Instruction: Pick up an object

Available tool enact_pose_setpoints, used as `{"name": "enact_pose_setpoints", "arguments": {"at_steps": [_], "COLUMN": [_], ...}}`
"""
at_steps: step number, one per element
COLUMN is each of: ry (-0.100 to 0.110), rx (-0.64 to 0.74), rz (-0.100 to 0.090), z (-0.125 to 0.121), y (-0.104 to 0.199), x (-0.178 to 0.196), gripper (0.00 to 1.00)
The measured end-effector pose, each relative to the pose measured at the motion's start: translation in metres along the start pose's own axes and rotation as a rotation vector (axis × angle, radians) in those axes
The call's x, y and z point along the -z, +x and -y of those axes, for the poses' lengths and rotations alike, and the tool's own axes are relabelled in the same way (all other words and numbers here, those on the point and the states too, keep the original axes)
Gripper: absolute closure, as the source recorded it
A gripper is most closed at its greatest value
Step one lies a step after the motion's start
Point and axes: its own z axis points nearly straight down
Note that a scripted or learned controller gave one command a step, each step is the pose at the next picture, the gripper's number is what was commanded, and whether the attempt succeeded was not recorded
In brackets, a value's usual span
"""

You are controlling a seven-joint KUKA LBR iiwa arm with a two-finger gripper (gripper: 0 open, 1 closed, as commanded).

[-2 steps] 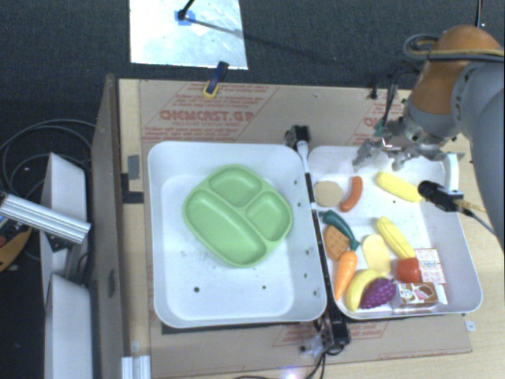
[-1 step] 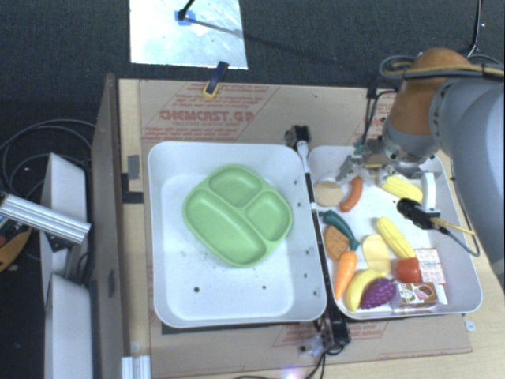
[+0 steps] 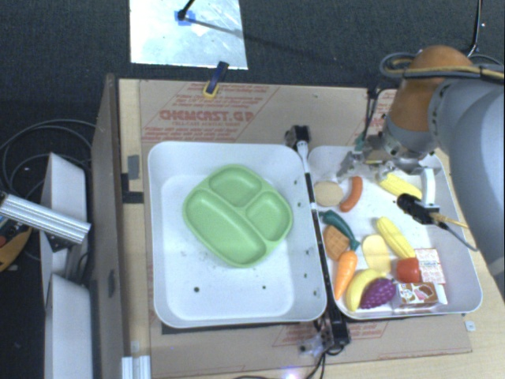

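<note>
While the hand hovers low: the grey arm with the orange band reaches in from the right of the frame, and its hand sits over the upper part of the right shallow white bin; whether it is released or clenched I cannot tell, and nothing is visibly caught in it.
Nearest candidates: the small orange-red plastic sausage and the pale beige rounded toy bun lie just below and left of the hand, touching or nearly so.
Doing the step well: I judge a straight descent onto the sausage, closing across its narrow width, is safest; the bun beside it could be nudged.
Other toys: a yellow plastic banana, an orange plastic carrot and a purple grape cluster crowd the lower right, packed closely.
Left bin: the left shallow white bin carries a light green divided plastic plate.
Surface: a brown cardboard-covered tabletop bears both bins.
Room: dark carpet floor, a shiny square sheet at upper left centre, cables at left.
</note>
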Motion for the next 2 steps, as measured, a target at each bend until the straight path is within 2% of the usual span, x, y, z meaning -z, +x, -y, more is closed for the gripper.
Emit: {"name": "enact_pose_setpoints", "arguments": {"at_steps": [1, 2], "ry": [-0.003, 0.001], "rx": [0.002, 0.003], "rz": [0.002, -0.003], "z": [-0.001, 0.056], "y": [0.000, 0.064], "x": [0.011, 0.097], "gripper": [1.00, 1.00]}}
